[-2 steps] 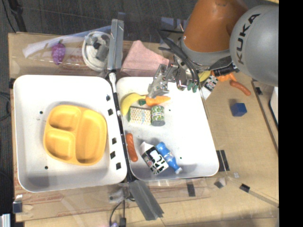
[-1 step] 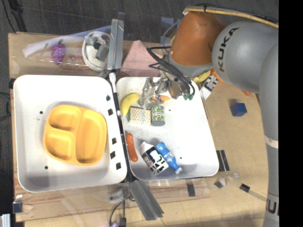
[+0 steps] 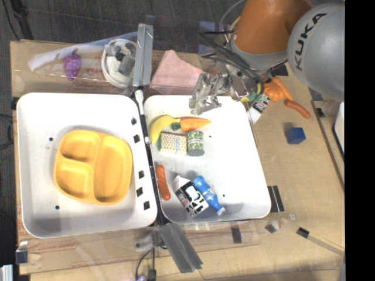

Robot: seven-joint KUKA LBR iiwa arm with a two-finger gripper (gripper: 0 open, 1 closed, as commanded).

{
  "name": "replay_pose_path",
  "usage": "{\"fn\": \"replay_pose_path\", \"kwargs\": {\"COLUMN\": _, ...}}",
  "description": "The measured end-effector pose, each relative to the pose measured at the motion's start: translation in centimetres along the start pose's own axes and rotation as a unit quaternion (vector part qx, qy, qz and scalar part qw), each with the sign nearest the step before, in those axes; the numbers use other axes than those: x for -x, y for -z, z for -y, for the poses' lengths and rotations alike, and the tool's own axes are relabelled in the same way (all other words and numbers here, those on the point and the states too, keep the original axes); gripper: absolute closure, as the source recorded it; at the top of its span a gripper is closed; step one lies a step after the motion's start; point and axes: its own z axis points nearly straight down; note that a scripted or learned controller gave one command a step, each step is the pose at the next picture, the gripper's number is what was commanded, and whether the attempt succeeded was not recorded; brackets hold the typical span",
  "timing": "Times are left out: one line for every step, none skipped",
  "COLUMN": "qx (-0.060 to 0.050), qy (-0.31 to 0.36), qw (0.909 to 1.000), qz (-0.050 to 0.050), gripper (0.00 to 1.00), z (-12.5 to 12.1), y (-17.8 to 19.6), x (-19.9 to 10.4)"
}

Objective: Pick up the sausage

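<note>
Fingers (image 3: 202,101) spread, pinching nothing, hovering at far rim of right bin (image 3: 249,157), beyond banana (image 3: 159,125). Sausage (image 3: 162,182) down along that bin's left wall. Probably light, smooth, slippery; best pinched across its middle.

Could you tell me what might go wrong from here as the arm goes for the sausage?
1. The sausage lies right along the left wall of the right bin, so one side of the pincer may strike the wall and miss.
2. The pincer sits at the bin's far edge, near the carrot and banana; travelling low, it could knock them.
3. The blue bottle and black-and-white box lie close beside the sausage and might be nudged.
</note>
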Motion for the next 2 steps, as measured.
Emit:
{"fn": "replay_pose_path", "kwargs": {"qx": 0.002, "qy": 0.154, "qw": 0.9881, "qz": -0.003, "gripper": 1.00, "z": 0.6, "y": -8.5, "x": 0.0}}
{"fn": "replay_pose_path", "kwargs": {"qx": 0.000, "qy": -0.016, "qw": 0.9999, "qz": 0.000, "gripper": 1.00, "z": -3.6, "y": -1.6, "x": 0.9}}
